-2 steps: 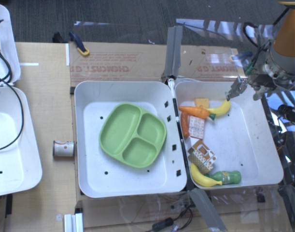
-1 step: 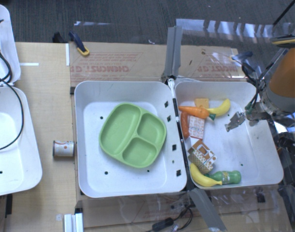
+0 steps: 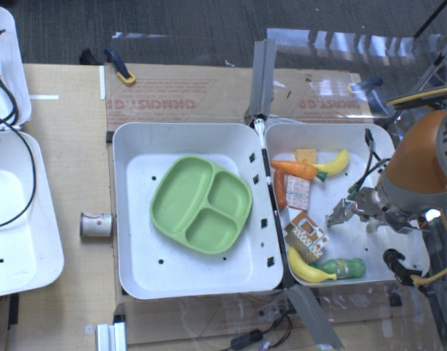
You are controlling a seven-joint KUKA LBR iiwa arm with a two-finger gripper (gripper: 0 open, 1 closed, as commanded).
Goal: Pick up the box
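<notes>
Box (image 3: 306, 234) in right bin (image 3: 377, 136), just left of claw (image 3: 342, 214); claw's grip state unclear.

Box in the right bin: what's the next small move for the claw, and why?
Probably shift the claw toward the left bin and slightly toward the near wall, to come over the box, then descend. The claw sits beside the box, apart from it. The box lies tilted, close against a banana and a green bottle, so a centred approach seems safest.
</notes>
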